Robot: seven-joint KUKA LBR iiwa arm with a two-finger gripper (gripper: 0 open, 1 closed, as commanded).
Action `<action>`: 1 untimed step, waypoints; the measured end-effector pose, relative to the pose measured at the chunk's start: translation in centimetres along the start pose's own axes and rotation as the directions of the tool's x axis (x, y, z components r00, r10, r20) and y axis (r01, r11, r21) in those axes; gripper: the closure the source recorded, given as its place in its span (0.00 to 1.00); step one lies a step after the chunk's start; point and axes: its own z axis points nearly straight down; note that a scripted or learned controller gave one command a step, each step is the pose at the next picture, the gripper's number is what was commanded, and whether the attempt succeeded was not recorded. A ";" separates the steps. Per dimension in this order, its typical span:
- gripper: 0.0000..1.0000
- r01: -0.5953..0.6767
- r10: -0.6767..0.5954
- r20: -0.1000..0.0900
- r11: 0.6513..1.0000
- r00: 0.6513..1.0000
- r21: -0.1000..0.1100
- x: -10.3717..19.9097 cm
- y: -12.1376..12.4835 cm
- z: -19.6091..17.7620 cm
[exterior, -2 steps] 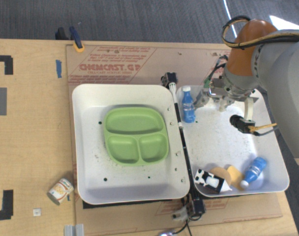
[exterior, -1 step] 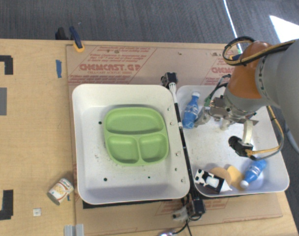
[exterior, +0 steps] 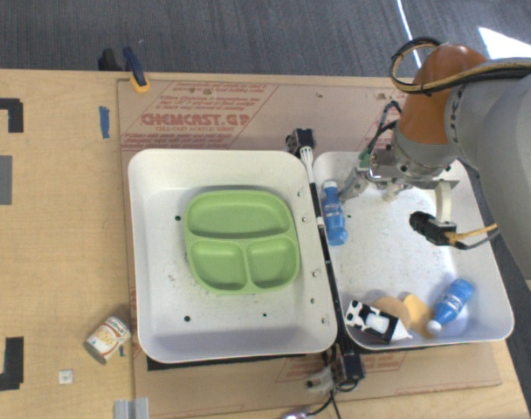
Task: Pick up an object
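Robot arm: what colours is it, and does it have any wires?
The arm is fat, round and grey, with a shiny orange band just above the wrist. A thin cable loops over that band. At the end sits a small silvery metal pincer.

Fixed overhead slant onto the bench [exterior: 47,234]
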 end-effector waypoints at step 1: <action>1.00 0.002 -0.002 0.001 1.000 1.000 -0.005 0.0 0.2 -1.2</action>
